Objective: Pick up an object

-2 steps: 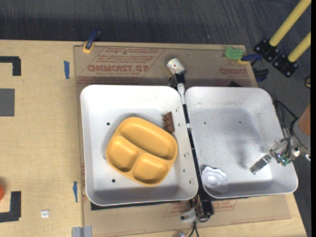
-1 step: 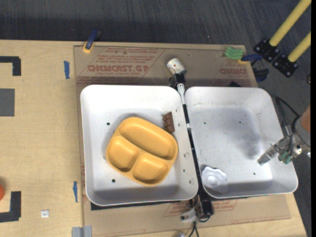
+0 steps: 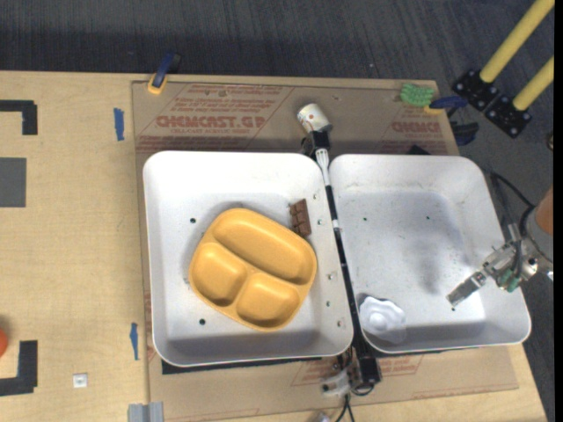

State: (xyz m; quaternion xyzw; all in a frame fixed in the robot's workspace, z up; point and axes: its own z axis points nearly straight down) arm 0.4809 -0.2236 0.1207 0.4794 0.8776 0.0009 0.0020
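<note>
Grey pincer (image 3: 479,281): over the right bin's right part, near its right wall, tilted with its tip aimed down-left; width of the opening could not be told; nothing seen between its parts.
Arm (image 3: 545,227): entered from the right edge, little of it visible.
Right bin (image 3: 413,178): white, shallow, floor scuffed with grey marks.
White object (image 3: 383,315): small, rounded, lay in the right bin's front-left corner, close to the dividing wall, well apart from the pincer.
Left bin (image 3: 176,236): white, touching the right bin along the middle seam.
Yellow tray (image 3: 253,266): three compartments, lay tilted on the left bin's floor, roughly central.
Brown piece (image 3: 300,217): small, dark, sat just beside the tray's upper-right edge, near the seam.
Cardboard sheet (image 3: 220,117): brown with red print, lay under both bins.
Worktop (image 3: 70,236): pale wood with black tape marks at the left.
Yellow poles (image 3: 528,25): stood at the upper right, with black clamps.
</note>
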